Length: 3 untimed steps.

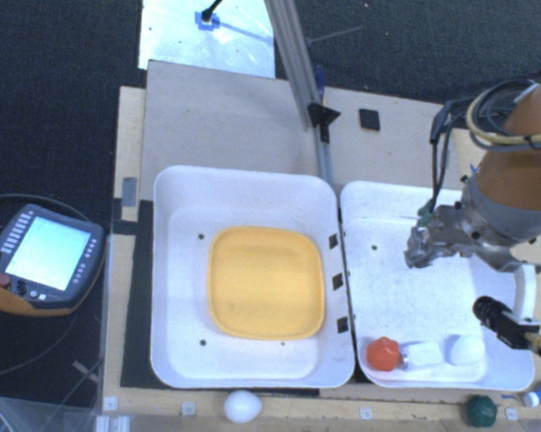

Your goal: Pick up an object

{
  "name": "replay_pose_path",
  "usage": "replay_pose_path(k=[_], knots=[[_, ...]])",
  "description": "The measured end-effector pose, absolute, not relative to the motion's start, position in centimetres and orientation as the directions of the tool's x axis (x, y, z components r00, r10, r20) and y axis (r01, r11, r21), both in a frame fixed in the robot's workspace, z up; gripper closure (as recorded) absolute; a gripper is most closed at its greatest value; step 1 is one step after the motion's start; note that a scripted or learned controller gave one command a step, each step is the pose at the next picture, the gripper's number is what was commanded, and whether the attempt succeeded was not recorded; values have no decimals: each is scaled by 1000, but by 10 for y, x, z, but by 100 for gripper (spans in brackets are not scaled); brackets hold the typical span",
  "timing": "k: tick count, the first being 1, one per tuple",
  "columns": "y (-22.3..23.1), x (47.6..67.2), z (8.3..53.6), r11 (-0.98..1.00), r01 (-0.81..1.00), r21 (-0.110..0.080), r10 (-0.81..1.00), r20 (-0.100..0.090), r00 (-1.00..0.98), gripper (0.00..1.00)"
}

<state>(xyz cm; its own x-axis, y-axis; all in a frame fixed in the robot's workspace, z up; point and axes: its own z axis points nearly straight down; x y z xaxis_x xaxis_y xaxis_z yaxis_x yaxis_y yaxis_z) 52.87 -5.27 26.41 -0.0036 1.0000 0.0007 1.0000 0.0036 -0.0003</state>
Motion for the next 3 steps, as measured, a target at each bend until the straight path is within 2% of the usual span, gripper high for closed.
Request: replay_pose_path(k=[3], knots=[[87, 579, 250, 4, 1000, 1, 1000, 0, -4, 100]])
